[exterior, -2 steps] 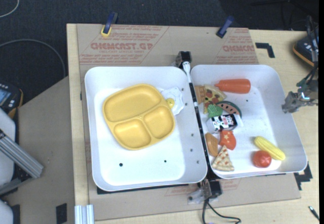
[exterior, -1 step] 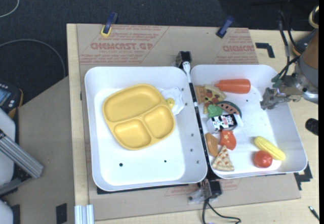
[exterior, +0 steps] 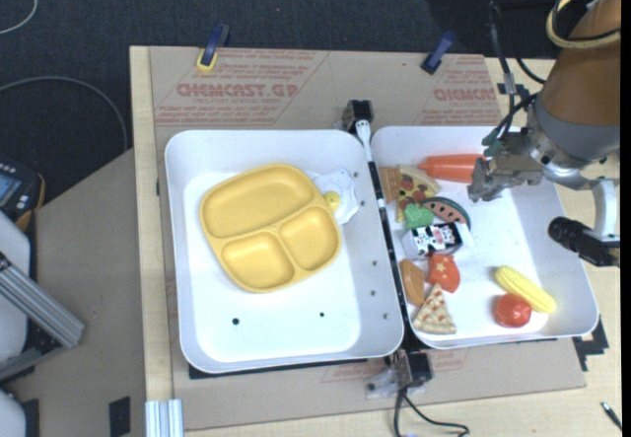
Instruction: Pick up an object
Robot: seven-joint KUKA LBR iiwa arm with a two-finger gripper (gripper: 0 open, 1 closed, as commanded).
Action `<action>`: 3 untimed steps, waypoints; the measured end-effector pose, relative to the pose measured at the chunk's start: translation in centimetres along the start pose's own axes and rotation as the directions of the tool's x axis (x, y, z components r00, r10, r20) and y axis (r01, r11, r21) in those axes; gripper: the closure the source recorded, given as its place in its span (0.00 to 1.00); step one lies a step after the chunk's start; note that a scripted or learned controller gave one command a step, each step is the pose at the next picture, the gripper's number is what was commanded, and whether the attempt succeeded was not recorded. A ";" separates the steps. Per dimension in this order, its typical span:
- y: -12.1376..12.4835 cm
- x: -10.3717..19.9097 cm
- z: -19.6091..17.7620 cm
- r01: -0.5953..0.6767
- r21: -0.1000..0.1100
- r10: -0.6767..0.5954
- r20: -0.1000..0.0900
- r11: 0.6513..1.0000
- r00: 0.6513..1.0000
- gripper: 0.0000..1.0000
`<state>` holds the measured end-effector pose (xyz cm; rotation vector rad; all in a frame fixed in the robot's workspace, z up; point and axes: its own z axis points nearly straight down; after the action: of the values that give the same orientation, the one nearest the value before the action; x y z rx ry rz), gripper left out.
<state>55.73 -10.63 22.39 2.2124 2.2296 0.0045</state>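
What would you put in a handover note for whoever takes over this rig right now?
Pincer: low over the right bin's far side, beside the carrot; whether it is open or shut cannot be told, and nothing shows held.
Right bin: carrot, pizza slices, tomato, corn and other toy food.
Left bin: yellow divided plate with a fried egg toy at its edge.
Done: approach only.
Left: grasp and lift one object, likely the carrot.

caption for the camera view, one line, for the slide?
Gripper poised over right bin of toy food near the carrot; yellow divided plate in left bin.
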 end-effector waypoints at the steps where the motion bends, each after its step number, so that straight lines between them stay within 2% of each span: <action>1: 2.1 5.8 -0.7 0.000 -0.001 0.000 0.000 1.000 1.000 1.00; 2: 4.6 10.6 -1.3 -0.001 -0.002 0.001 0.000 1.000 1.000 1.00; 3: 5.3 11.3 -0.6 -0.006 0.000 0.006 0.003 1.000 1.000 1.00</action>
<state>60.92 0.69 23.05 2.2182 2.2213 0.0018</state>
